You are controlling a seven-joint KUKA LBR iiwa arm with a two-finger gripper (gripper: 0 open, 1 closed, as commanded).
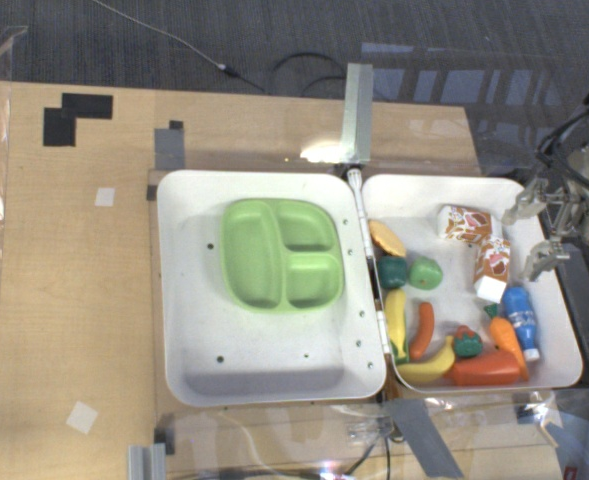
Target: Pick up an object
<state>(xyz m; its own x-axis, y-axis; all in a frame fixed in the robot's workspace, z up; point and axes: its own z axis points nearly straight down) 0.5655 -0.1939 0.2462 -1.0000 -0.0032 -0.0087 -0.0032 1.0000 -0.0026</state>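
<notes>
My gripper (536,233) hangs with jaws spread wide, holding nothing; the carton (492,265) just left of them sits crowded against the blue bottle (521,321), so I risk a glancing miss.

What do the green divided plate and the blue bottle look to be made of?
Green divided plate: likely molded plastic, matte, uniform colour with soft rounded compartment ridges. Blue bottle: probably glossy plastic, with a white cap and label; too small to be sure.

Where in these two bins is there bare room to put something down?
The left bin has bare floor around the green tray, widest along its near edge. The right bin is bare only at its far end, behind the snack packet; its near half is crowded with toy food.
</notes>
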